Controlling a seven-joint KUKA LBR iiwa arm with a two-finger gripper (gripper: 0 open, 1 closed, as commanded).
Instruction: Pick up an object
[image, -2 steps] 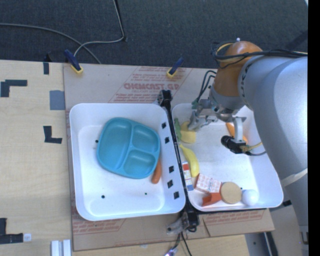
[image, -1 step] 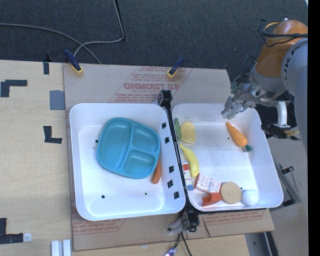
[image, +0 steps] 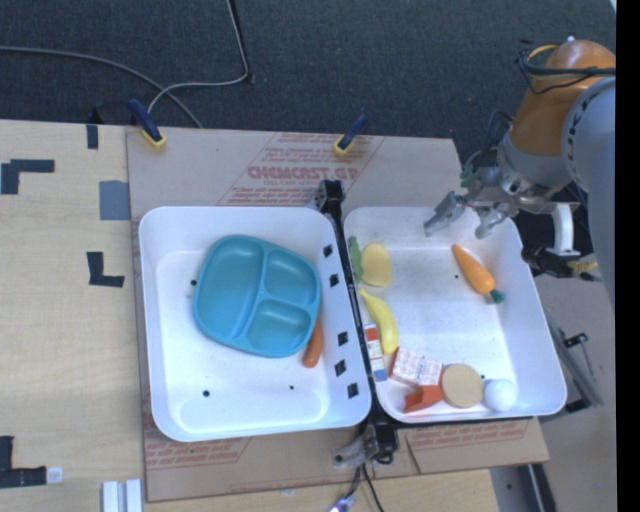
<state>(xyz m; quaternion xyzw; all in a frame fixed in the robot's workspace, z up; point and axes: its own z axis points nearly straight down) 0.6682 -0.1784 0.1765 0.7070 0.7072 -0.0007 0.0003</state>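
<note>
A single fixed camera is looking down at a slant from above the tabletop (image: 60, 300), taking in both shallow white plastic bins (image: 160, 330) from moderate distance, with the grey metal hand (image: 468, 217) reaching in from the frame's right.

arm (image: 590, 110): grey | band: orange | gripper (image: 468, 218): 2 grey fingers

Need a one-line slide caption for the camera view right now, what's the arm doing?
Open gripper hovers over the right bin's far corner, just above the carrot; blue divided plate sits in the left bin.
</note>
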